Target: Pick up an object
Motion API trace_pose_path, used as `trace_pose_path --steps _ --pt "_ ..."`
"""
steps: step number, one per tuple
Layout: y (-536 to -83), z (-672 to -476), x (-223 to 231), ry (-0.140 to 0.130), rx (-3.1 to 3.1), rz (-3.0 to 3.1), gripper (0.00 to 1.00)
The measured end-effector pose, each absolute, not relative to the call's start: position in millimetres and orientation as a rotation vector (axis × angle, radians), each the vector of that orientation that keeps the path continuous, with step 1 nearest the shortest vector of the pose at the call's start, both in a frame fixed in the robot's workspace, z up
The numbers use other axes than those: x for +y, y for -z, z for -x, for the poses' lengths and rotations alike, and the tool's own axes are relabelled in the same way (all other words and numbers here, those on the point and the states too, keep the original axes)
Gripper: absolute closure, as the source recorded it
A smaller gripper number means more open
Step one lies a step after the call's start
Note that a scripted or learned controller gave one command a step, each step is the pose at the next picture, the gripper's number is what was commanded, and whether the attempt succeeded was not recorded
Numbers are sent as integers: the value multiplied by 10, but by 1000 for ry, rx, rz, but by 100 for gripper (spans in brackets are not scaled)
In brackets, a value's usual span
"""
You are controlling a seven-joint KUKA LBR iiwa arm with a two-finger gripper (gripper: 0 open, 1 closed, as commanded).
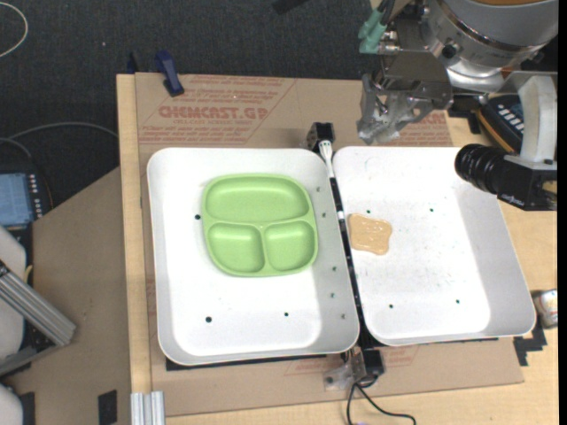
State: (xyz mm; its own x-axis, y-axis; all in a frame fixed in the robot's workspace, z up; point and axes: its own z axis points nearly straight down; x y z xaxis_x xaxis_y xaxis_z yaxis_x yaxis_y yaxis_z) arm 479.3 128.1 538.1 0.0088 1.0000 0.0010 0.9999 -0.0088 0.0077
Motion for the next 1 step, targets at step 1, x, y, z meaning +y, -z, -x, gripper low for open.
trace_pose_path --steps 1 --pt "-4597 -4786 1543 13 2227 -2222 100"
